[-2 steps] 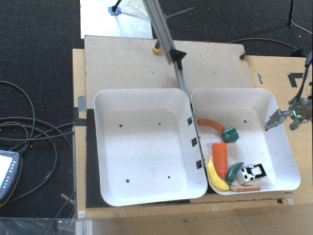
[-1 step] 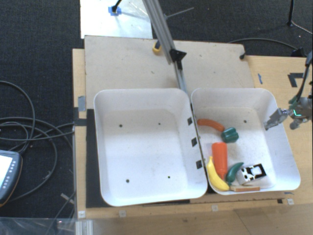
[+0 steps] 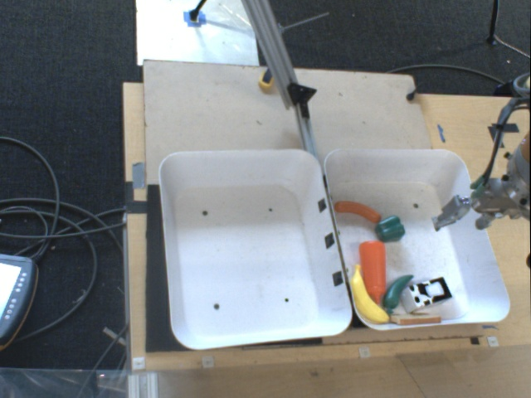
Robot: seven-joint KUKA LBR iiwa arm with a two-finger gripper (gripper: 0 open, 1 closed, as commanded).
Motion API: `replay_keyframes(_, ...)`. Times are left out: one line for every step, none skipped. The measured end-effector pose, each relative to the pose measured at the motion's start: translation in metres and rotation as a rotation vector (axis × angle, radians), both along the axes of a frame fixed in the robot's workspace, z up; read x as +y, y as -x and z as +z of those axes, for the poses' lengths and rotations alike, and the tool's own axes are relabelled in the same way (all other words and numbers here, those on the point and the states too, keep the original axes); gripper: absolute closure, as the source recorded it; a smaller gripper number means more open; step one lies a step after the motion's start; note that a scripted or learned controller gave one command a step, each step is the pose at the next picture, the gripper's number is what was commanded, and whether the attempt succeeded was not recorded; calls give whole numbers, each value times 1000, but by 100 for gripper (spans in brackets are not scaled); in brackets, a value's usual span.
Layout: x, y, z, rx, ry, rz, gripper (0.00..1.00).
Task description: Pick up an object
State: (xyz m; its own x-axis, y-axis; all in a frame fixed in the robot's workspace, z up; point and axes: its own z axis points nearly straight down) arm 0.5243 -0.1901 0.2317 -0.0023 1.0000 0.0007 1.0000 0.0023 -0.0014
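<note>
Gripper (image 3: 455,212) over the right bin's (image 3: 479,259) right side, fingers' state cannot be told; toy carrot (image 3: 373,270), banana (image 3: 366,297), green pepper (image 3: 390,228), black-and-white block (image 3: 429,293) clustered low in that bin; left bin (image 3: 178,222) beside it

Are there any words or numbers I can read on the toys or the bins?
None can be read.
The black and white block in the right bin has a pattern, but it is too small and blurred to tell letters.
The screen at the left edge glows, but anything on it is too blurred to read.
The orange carrot, yellow banana and left bin show no writing.
</note>
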Motion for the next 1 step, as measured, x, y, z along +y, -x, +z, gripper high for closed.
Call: replay_keyframes(3, -3, -62, 2, -1, -1, 0)
